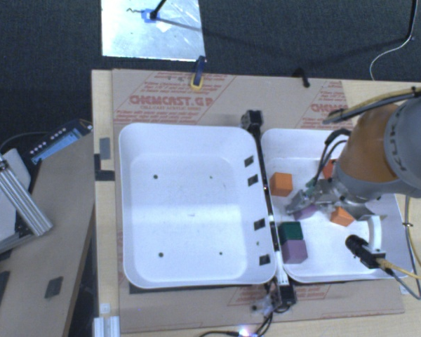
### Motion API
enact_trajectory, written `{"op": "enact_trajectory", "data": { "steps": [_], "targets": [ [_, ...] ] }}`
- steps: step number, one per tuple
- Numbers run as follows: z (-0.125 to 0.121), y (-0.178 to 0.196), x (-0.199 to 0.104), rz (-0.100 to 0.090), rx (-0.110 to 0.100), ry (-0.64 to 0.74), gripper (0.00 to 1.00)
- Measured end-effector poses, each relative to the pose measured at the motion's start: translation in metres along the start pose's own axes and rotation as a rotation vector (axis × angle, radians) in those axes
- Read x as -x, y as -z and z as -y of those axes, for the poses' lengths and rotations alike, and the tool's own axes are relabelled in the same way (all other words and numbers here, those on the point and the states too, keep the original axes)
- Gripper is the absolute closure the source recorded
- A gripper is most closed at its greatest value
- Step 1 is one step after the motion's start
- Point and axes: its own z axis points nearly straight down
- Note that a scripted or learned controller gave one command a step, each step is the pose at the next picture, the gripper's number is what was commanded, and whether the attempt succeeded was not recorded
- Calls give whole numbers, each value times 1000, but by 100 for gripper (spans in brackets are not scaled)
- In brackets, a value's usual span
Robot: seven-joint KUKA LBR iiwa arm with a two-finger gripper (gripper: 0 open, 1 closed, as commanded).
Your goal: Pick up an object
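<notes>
1. You are looking down on a desk (161, 90) that carries two shallow white bins side by side: the left bin (137, 146) and the right bin (295, 142).
2. Your arm (389, 149), grey with an orange band, reaches in from the right and hangs over the right bin, hiding much of that bin's right half.
3. The claw (303, 203) sits low in the right bin near its middle. You cannot tell from this view whether it is released or clenched, nor whether anything sits inside it.
4. The things you could pick all lie in the right bin. An orange block (281, 183) rests near the dividing wall, just up and left of the claw.
5. A second orange piece (342, 217) lies just right of the claw, partly under the wrist.
6. A dark green block (290, 231) lies below the claw, and a purple block (295, 250) touches its lower side, close to the bin's front wall.
7. Another bit of orange (329, 167) peeks out beside the arm, too hidden to make out its shape.
8. Around the claw you have crowding: blocks on three sides, and black clips (255, 181) along the dividing wall to its left.
9. A black cylindrical part (360, 250) with a cable juts over the bin's lower right corner.
</notes>
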Motion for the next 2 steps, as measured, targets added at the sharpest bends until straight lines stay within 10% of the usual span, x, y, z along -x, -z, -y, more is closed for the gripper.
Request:
{"op": "enact_trajectory", "data": {
  "steps": [1,2],
  "targets": [
    [-1,11,-1,1,1,3,100],
    [-82,105,-69,0,12,15,100]
  ]
}}
